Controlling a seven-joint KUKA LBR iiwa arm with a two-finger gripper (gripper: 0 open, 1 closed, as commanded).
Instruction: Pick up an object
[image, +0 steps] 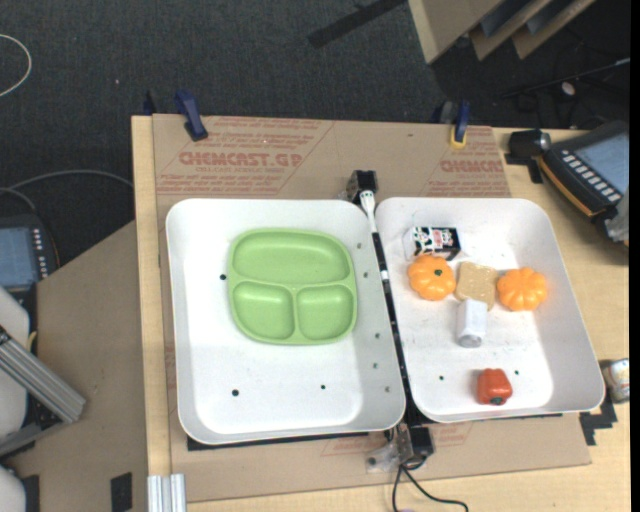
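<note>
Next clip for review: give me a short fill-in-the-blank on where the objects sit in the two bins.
1. The green divided plate lies in the ____ bin of the camera view.
2. The tan block sits between two ____ pumpkins.
3. The red pepper lies nearest the ____ edge of the right bin.
4. The plate has ____ compartments.

Missing words: left; orange; front (bottom); three

Brown board under the bins: red print reading "CHEMCAST GP" at upper left, repeated in part as "CHEMCAS" at upper right; the smaller lines beneath are illegible.
</note>
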